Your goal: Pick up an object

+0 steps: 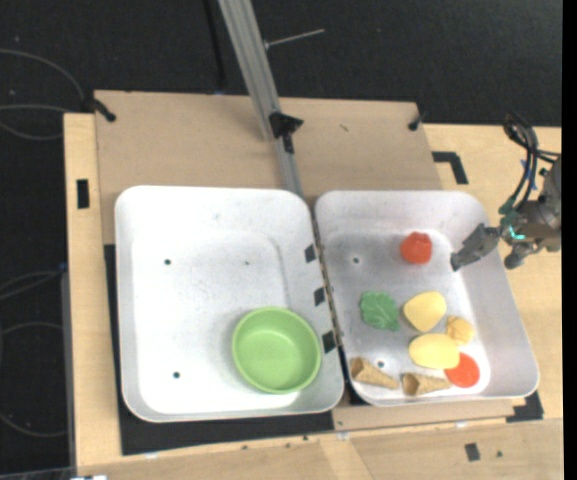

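My gripper (pixel 492 250) hangs over the right rim of the right bin (pixel 368 218), open, with nothing between its fingers (pixel 471 247). Just to its left in that bin lies a red item (pixel 417 248). Lower down are a green leafy piece (pixel 379 310), a yellow piece (pixel 425 310), a larger yellow piece (pixel 434 350), a small orange-yellow piece (pixel 460 329), a red-orange piece (pixel 463 371) and two tan wedges (pixel 372 373) (pixel 420 383) by the front wall.
The left bin (pixel 188 238) holds a green bowl (pixel 276 349) near its front right corner. A grey metal pole (pixel 253 58) slants down from the top to the gap between the bins. Cables trail by the arm at right.
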Robot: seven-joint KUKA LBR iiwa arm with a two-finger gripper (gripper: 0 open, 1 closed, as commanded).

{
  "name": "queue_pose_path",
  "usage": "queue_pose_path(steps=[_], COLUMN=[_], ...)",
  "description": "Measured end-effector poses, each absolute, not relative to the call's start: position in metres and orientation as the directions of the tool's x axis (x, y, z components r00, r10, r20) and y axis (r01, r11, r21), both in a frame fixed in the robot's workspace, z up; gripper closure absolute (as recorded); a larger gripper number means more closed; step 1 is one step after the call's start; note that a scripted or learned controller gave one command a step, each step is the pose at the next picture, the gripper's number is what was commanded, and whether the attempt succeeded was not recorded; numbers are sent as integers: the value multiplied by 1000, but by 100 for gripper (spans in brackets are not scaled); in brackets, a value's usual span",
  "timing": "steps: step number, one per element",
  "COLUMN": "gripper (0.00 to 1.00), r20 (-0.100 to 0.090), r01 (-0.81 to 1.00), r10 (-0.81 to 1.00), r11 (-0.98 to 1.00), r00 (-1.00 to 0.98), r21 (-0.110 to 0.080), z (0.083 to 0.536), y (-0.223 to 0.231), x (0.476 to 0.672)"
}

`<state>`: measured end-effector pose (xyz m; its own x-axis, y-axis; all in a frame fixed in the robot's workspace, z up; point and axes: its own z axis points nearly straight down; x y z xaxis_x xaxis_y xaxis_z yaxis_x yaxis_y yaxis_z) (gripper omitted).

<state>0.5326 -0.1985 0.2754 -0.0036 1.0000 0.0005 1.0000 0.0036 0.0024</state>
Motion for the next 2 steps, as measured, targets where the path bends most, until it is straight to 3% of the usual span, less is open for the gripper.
queue_pose_path(steps=[1, 2], gripper=[0, 0], r20=[-1, -2], r01=[1000, 1000], r10=[1000, 1000], r11=[-1, -3], r00=[1, 3], r21=[-3, -4], z=[221, 166], y=[-190, -190], x=[529, 538])
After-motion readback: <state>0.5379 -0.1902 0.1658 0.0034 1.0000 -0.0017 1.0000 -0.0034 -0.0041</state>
